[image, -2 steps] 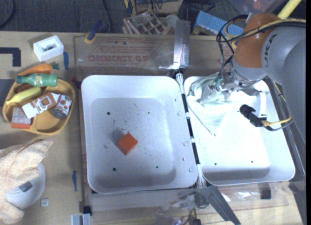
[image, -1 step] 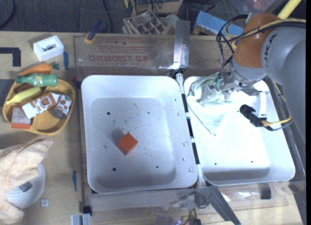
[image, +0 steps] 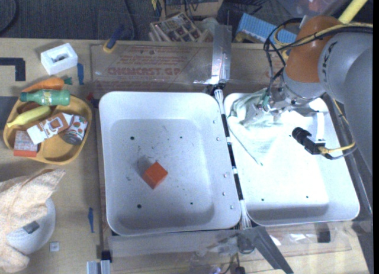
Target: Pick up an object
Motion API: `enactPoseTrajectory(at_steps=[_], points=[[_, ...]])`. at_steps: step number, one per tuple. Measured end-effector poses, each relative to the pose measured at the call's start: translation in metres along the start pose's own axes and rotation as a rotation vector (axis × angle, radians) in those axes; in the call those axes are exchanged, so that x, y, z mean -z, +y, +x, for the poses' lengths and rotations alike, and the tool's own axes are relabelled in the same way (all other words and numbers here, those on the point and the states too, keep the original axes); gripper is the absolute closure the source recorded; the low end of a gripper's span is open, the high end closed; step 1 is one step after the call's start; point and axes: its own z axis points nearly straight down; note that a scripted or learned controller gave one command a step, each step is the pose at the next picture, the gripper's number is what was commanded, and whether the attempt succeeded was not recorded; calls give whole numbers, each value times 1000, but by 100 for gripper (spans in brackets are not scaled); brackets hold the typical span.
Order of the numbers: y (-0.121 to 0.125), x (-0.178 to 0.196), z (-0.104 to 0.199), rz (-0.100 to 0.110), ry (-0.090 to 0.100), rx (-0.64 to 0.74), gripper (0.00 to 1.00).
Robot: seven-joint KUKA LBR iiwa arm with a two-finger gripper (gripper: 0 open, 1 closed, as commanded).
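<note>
One orange block (image: 156, 174) sits mid left bin (image: 118, 113), alone. Gripper (image: 263, 110) hovers over right bin (image: 343, 208) far corner, well apart; finger state unclear. Advice: cross divider, centre above block, align with flat faces, descend straight.

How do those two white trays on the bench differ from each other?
The left bin holds a small orange block near its middle; the right bin holds no such block. The robot's gripper hangs over the right bin's far corner, while nothing reaches over the left bin. The right bin's floor shows a thin dark line; the left bin's shows scattered specks. Both are shallow, white, and sit side by side.
</note>
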Motion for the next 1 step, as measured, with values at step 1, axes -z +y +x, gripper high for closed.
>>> enactPoseTrajectory(at_steps=[1], points=[[0,0,0,0,0,0,0]])
